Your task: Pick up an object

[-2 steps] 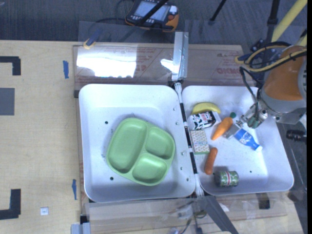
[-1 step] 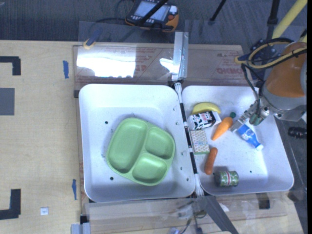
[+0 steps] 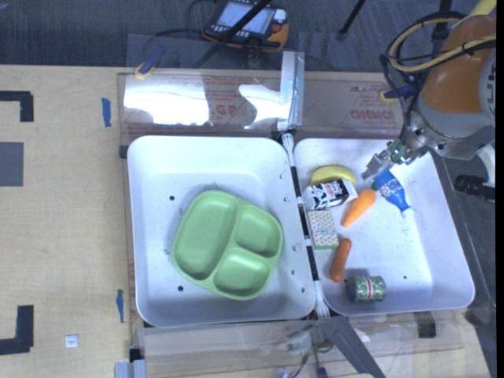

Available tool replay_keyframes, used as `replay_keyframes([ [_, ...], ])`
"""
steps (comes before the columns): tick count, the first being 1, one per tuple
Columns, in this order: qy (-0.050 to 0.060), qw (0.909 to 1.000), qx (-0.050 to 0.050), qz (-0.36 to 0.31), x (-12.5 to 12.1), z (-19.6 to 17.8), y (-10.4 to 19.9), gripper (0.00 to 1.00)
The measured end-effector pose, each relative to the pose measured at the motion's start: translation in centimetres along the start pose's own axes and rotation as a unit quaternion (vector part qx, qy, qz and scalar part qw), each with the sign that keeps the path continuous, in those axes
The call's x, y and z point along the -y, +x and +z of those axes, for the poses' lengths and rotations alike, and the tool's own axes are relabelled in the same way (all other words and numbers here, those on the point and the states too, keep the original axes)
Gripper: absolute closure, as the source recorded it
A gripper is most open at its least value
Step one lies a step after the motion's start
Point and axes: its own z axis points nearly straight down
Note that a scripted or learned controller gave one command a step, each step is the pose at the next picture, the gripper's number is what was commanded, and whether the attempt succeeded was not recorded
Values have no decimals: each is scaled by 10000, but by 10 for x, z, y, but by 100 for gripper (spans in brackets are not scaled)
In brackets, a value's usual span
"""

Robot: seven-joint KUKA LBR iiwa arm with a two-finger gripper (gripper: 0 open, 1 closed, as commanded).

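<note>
My gripper point(image 3: 383, 164) hangs over the back of the right bin point(image 3: 441, 242), below the orange wrist band. A blue and white tube point(image 3: 393, 191) lies directly under and against its tip; whether it is gripped cannot be made out. An orange carrot point(image 3: 358, 207) lies just left of the tube. Further left are a yellow banana point(image 3: 331, 173) and a black and white carton point(image 3: 327, 194). A small patterned box point(image 3: 323, 228), an orange sausage-shaped piece point(image 3: 340, 259) and a green can point(image 3: 366, 287) lie nearer the front.
The left bin point(image 3: 150, 211) holds a green divided plate point(image 3: 228, 242). A ridge between the two bins point(image 3: 303, 219) runs close to the carton and box. A clear panel point(image 3: 205, 101) stands behind the bins. Cables loop above the arm at the top right.
</note>
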Motion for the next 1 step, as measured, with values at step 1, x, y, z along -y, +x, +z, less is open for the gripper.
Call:
replay_keyframes([
  [1,0,9933,2,1153,-61,-6,31,100],
])
